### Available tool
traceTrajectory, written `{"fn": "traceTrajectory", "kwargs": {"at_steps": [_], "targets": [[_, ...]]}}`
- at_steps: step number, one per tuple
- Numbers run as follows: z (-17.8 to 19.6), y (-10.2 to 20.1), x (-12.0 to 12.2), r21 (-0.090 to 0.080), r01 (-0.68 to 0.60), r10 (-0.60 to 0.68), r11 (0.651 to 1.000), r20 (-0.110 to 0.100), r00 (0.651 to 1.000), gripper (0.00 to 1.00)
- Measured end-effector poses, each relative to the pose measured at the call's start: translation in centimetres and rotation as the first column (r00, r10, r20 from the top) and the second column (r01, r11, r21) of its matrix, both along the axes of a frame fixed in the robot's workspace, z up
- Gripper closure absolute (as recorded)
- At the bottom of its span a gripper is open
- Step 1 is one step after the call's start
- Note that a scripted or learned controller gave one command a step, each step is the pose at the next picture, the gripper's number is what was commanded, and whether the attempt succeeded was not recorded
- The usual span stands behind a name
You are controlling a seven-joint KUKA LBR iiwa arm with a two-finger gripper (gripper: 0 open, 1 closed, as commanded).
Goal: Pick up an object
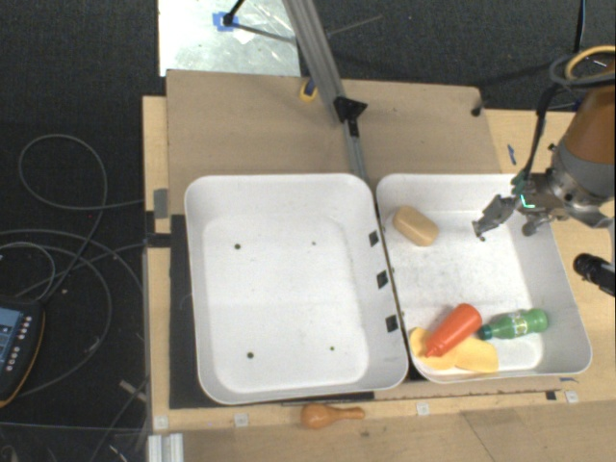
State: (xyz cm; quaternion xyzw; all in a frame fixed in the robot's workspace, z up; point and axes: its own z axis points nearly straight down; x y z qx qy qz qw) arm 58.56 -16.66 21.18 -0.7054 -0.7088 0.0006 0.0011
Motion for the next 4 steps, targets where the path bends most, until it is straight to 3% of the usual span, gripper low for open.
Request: {"fn": "traceTrajectory", "kwargs": {"at_steps": [1, 3, 4], "targets": [[0.2, 0.0, 0.1, -0.001, 0.000, 0.000, 1.000, 0.004, 1.000, 0.00], [-9.9, 1.0, -1.0, 0.001, 0.004, -0.004, 1.000, -0.001, 1.000, 0.00], [-12.2, 1.1, -1.0, -0.001, 0.004, -0.004, 1.000, 0.002, 1.000, 0.00]]}}
